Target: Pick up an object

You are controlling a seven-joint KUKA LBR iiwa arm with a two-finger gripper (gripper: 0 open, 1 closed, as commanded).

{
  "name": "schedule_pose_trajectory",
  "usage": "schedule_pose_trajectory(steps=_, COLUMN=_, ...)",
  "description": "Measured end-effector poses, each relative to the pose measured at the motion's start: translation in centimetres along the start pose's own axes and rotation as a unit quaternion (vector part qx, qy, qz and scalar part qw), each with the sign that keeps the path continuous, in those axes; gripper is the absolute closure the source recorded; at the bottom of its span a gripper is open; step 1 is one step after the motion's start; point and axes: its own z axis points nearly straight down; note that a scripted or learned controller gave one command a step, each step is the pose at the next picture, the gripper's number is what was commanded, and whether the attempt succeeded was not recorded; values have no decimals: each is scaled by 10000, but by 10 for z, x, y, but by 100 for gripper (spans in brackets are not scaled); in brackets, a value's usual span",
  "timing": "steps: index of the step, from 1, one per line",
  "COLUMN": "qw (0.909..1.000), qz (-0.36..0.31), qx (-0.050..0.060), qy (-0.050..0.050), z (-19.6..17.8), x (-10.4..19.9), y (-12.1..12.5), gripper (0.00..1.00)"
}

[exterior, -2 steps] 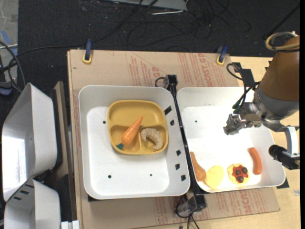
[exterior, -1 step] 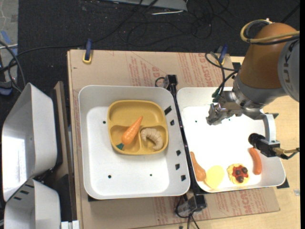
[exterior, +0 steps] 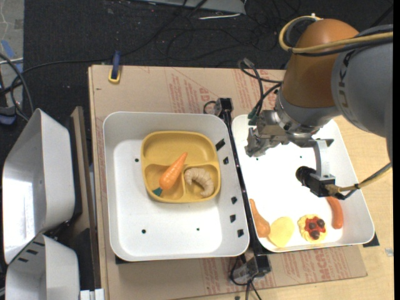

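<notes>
The gripper (exterior: pixel 259 144), fingers' state unclear, hangs by the right bin's (exterior: pixel 356 195) left rim, bare floor just right of it.

Two white bins (exterior: pixel 119 230) stand on the bench (exterior: pixel 156 86). The left bin holds one yellow plate (exterior: pixel 153 145), one carrot (exterior: pixel 173 171) and one shrimp (exterior: pixel 201 180).

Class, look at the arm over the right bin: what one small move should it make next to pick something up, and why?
Probably shift the claw toward the bin's near edge, then lower it. It hangs over bare white floor of the right bin, while the toy foods, including the orange sausage-shaped piece and pale yellow round piece, lie along that near edge.
</notes>
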Motion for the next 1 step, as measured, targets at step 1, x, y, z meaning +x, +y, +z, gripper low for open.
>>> schedule_pose_trajectory(steps=1, qw=10000, qz=-2, qx=-1, qy=2, z=-1, x=57, y=26, gripper=100)
